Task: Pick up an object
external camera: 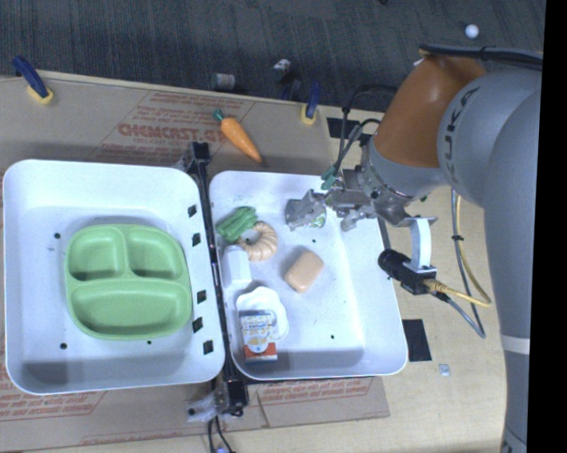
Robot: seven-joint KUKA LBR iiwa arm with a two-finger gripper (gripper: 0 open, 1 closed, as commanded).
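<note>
Where ridged metal tool (306,212) hovers, smooth rounded tan soap-like block (303,270) below.

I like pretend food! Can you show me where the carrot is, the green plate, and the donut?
carrot (240,138), camera view, middle of its orange body
green plate (127,281), camera view, centre divider
donut (260,240), camera view, its ring

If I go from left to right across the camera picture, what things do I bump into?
Green divided plate → green toy vegetable → tan oval block → the tool hanging over the right bin → grey arm.
</note>
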